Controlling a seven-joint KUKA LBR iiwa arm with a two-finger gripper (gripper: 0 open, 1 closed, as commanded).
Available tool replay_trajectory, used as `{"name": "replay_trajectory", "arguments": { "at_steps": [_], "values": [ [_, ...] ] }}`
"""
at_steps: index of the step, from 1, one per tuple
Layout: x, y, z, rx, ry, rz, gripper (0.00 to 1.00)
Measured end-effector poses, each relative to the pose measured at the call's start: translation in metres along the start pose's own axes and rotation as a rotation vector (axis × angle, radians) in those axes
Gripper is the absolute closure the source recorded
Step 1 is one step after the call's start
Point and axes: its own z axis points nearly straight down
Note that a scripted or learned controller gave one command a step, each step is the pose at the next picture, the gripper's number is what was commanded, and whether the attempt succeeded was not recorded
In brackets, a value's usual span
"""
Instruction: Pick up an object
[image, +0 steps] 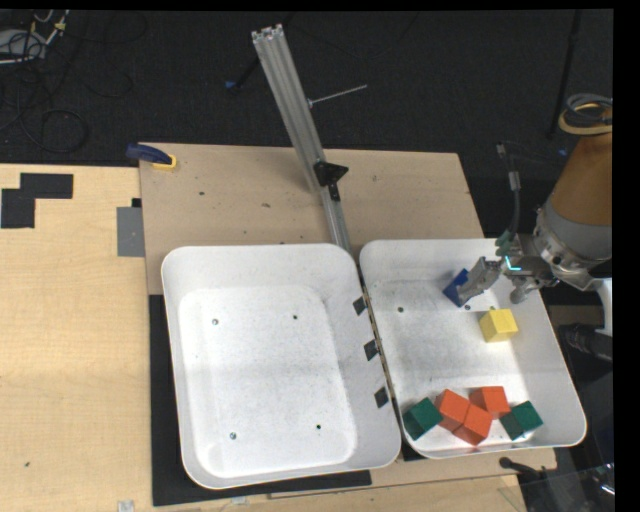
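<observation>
pincer (497, 281) spread | over right bin (420, 262) | blue block (457, 288) apparently beside finger

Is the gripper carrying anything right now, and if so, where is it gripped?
Nothing is held. The gripper hangs open over the right bin, with the blue block beside its left finger and the yellow block just below, neither between the fingers.

pale wooden bench (60, 330), well left of the pincer (500, 283). dark floor (150, 80) beyond it, cables (40, 45) at far upper left. slanted metal rail (292, 105) up-left of the pincer. small blue clamp (150, 155) on the bench's far edge.
</observation>
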Motion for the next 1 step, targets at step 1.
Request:
{"name": "replay_trajectory", "arguments": {
  "at_steps": [1],
  "values": [
    [-0.0006,0.0007,-0.0024,-0.005,-0.001,0.001,0.00]
  ]
}}
